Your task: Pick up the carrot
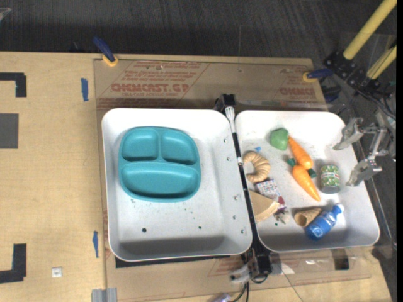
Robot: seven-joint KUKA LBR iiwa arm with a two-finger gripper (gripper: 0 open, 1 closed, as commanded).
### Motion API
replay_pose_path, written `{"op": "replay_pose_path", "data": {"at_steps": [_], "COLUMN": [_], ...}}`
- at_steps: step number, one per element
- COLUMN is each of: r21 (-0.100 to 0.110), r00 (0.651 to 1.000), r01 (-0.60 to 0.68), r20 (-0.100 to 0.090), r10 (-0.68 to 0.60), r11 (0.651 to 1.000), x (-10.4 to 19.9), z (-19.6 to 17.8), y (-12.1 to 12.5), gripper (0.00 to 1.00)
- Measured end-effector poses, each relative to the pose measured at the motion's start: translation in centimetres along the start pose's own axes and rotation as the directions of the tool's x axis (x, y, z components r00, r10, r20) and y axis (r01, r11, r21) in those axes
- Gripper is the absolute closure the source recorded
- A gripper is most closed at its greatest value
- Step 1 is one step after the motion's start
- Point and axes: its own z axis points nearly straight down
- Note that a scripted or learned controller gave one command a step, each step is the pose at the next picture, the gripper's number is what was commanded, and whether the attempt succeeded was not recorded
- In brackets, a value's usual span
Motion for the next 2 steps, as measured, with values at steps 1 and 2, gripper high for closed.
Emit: {"op": "replay_pose_path", "data": {"at_steps": [1, 2], "r21": [0.000, 0.001], "r00": [0.983, 0.983], "r01": [-0.185, -0.182], "r20": [0.005, 0.010], "r10": [0.185, 0.182], "r11": [0.983, 0.983], "x": [-4.4, -4.6], "z": [16.1, 15.1], "y": [4.3, 4.4], "gripper": [0.00, 1.00]}}
